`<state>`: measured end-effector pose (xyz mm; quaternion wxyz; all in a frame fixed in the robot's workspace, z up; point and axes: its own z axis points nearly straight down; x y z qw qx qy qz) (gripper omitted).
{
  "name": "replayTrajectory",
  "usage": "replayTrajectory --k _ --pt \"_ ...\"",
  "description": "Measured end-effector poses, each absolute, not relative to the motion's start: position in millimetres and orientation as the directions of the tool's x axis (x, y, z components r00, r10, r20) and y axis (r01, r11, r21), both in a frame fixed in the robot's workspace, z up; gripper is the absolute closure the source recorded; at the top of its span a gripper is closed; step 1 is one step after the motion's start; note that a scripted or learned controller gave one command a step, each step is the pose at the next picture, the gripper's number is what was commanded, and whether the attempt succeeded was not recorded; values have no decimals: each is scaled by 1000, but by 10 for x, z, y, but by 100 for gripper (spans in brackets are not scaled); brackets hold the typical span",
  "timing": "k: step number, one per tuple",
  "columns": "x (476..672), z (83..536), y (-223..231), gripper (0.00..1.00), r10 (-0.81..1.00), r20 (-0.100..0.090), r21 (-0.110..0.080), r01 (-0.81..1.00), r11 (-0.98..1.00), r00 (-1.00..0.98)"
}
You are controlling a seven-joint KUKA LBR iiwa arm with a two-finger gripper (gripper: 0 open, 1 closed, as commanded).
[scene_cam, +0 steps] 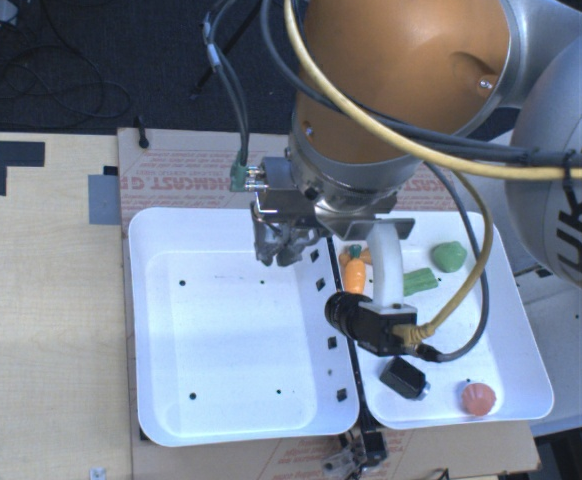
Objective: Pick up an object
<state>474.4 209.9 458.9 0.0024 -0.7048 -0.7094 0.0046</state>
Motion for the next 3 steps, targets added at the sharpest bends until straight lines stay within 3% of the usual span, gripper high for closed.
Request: replayTrajectory --k 1,2,3 --pt "4748 3766 1869 100 1000 -6 -13 1000 -2 2" --pt "4922 3368 1815 100 1000 -3 -7 1000 -1 1" --pt "4738 2673 1158 100 1000 -4 -13 1000 -6 6"
